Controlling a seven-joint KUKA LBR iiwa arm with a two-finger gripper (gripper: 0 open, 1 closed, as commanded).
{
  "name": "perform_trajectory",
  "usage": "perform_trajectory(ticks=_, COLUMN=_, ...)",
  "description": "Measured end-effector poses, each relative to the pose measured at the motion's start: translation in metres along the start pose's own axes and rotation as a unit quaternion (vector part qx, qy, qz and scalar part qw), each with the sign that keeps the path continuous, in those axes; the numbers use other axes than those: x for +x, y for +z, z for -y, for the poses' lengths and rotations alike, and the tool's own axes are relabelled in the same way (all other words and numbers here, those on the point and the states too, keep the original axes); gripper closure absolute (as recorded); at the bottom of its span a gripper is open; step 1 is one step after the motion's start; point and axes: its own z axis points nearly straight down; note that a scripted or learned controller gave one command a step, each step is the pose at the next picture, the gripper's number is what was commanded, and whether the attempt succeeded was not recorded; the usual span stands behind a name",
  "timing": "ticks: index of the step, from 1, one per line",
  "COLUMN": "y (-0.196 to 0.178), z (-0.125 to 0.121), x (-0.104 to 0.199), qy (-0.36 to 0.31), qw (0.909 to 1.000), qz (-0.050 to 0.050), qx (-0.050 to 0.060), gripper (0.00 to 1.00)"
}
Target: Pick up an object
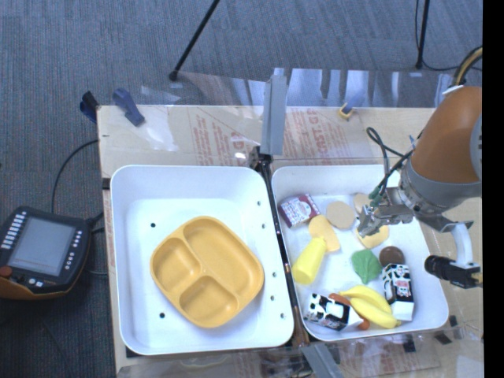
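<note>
Tool (372,225) sits low in my right bin (438,290), at 2 o'clock from the yellow bottle (310,260), right over a pale yellow piece (376,236); I cannot tell its grip. Banana (370,305) lies at 6 o'clock. Left bin (134,187) holds a tray (206,270).

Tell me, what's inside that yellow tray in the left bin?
The yellow tray shows three bare compartments, with nothing lying in any of them. It rests flat in the left bin, so the bin floor beneath it is covered and can't be seen.
</note>
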Motion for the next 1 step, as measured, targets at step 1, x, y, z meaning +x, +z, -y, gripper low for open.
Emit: perform_trajectory(ticks=1, y=0.0030, z=0.0021, x=-0.0016, qy=0.002, qw=1.0000, qz=0.000, qx=0.003, gripper=0.00)
